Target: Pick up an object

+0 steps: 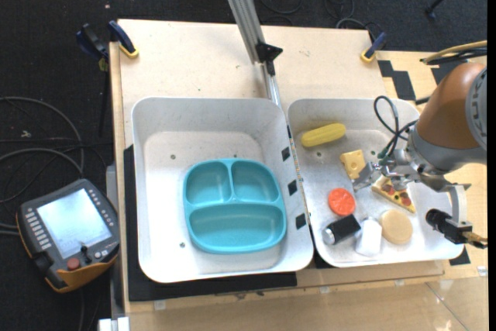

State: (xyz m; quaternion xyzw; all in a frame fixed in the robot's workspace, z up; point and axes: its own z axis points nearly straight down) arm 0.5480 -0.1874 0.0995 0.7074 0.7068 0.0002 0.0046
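Nearest the lens, a black cylinder [341, 229], a white block [370, 238] and a tan disc [397, 228] crowd the right bin's [310, 167] front. Behind them lie an orange disc [341, 201], a cheese wedge [353, 163], a pizza slice [395, 195] and a yellow corn cob [322, 135]. The gripper [377, 173] hangs low between cheese and pizza; whether it is wide or narrow I cannot tell. Either piece, small and flat, could get nudged aside rather than caught. A blue tray [232, 205] sits in the left bin [155, 167].

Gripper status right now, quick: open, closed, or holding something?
Gripper: cannot be told; it sits low in the right bin between the cheese wedge and pizza slice.
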